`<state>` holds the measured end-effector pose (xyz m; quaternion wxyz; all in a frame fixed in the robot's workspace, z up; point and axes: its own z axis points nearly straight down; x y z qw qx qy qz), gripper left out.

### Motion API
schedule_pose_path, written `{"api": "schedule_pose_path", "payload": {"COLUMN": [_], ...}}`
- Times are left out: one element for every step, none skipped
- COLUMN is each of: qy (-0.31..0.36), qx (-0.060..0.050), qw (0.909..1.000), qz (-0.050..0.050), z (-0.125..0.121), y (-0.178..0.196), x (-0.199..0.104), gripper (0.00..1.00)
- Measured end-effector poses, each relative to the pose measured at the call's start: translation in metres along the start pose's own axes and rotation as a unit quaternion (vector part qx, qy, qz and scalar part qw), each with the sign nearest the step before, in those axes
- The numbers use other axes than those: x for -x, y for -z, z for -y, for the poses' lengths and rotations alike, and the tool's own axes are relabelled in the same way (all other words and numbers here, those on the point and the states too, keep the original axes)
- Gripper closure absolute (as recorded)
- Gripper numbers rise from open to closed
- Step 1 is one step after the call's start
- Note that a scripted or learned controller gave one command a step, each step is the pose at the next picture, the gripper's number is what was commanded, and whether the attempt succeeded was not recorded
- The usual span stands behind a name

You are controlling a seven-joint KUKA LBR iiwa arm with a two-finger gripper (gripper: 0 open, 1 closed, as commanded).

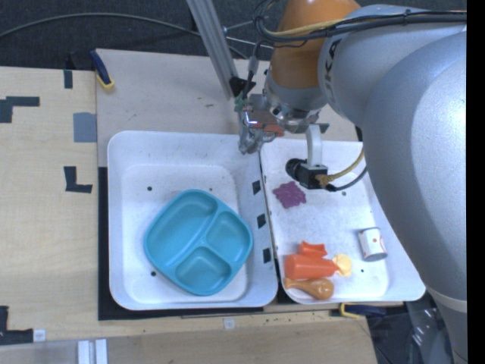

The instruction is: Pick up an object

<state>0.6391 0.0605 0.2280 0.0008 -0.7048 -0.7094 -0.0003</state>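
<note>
Approach step judged in hand: claw (250, 139) poised over far rim between bins, nothing seen held; finger spread cannot be told. Purple toy (289, 194) lies nearest, right bin (394, 279). Next: descent onto it required.

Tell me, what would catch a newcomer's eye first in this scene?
Probably the big grey arm with its orange band, reaching in from the right across the bench. Next, the bright blue divided tray lying in the left bin. Then the small things in the right bin: a purple piece near the middle, orange toys at the near edge and a little silver can to their right.
</note>
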Motion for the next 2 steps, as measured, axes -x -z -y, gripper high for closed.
{"api": "schedule_pose_path", "payload": {"qy": [-0.001,-0.002], "qx": [0.000,0.000], "qw": [1.0000,1.0000], "qz": [0.000,0.002], "z": [-0.0179,-0.0174], "y": [0.0009,0.0009], "x": [-0.0407,-0.0379], "gripper": [1.00,0.00]}}
